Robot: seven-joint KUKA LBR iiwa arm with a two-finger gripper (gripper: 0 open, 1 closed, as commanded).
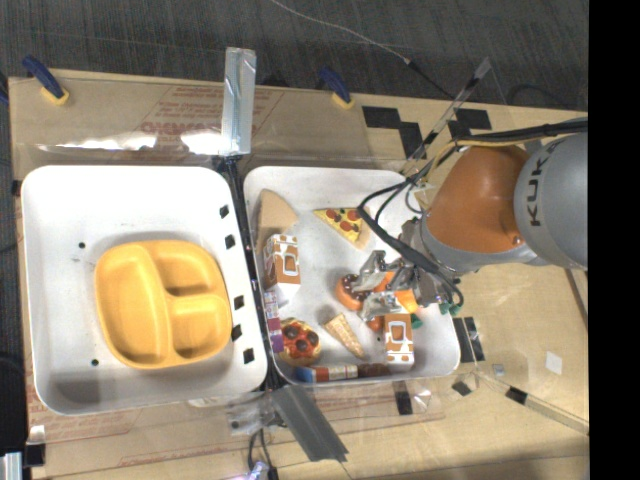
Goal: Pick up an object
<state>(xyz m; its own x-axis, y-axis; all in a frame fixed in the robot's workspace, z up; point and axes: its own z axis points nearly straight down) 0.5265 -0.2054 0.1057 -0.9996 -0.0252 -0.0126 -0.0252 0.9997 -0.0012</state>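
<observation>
While gripper (375, 280) is lowered over orange toy (352, 288) — finger state unclear, possibly astride — crowded neighbours risk being nudged, grasp lost.

Glossy yellow plastic tray (160, 300), smooth white plastic bins (60, 193), matt wooden bench (520, 363)

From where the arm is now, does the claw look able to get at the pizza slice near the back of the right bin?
Probably yes. The pizza slice lies flat on bare bin floor with nothing on top of it, and the claw hangs just beside it in the same right bin. The nearest toys sit clear of the slice.
</observation>
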